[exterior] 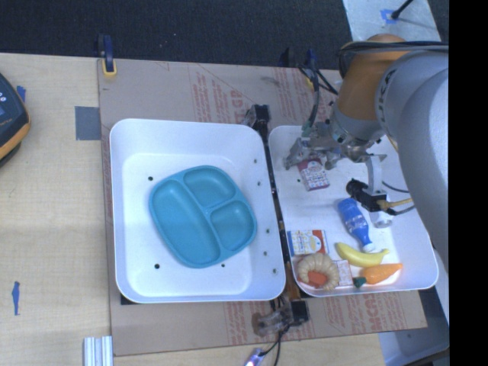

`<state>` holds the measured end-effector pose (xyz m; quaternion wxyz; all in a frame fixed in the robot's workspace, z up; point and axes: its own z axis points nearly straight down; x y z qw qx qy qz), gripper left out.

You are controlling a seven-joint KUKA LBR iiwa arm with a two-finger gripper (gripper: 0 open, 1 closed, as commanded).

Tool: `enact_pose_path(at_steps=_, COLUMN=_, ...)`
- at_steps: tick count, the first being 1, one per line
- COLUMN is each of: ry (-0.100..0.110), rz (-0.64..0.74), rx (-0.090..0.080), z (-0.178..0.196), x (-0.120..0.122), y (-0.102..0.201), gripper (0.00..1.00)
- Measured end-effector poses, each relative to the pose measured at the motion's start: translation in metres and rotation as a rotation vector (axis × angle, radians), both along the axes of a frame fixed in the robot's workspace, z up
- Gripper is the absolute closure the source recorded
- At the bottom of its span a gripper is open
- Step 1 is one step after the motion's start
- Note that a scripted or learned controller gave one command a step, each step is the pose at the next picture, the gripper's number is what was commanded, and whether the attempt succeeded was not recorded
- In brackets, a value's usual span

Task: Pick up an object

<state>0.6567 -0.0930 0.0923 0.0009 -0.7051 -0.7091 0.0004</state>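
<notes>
My gripper (pixel 306 157) hangs low over the far end of the right bin (pixel 415 239). A small red-and-white packet (pixel 313 178) lies just under and in front of it; whether they touch cannot be made out. Further toward the near end lie a blue bottle (pixel 354 221), a yellow banana (pixel 361 254), an orange carrot (pixel 379 274), a bagel-like toy (pixel 317 270) and a small red-and-white box (pixel 306 242).
The left bin (pixel 126 204) holds a blue divided plate (pixel 202 215). The grey arm with its orange band (pixel 366 82) crosses the right bin's far right side. A dark device (pixel 11 120) sits at the bench's left edge.
</notes>
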Motion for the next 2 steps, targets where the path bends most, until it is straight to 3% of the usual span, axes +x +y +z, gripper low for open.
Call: enact_pose_path(at_steps=2, ry=0.002, rz=-0.001, rx=-0.001, z=-0.0003, x=-0.0005, y=0.0006, gripper=0.0)
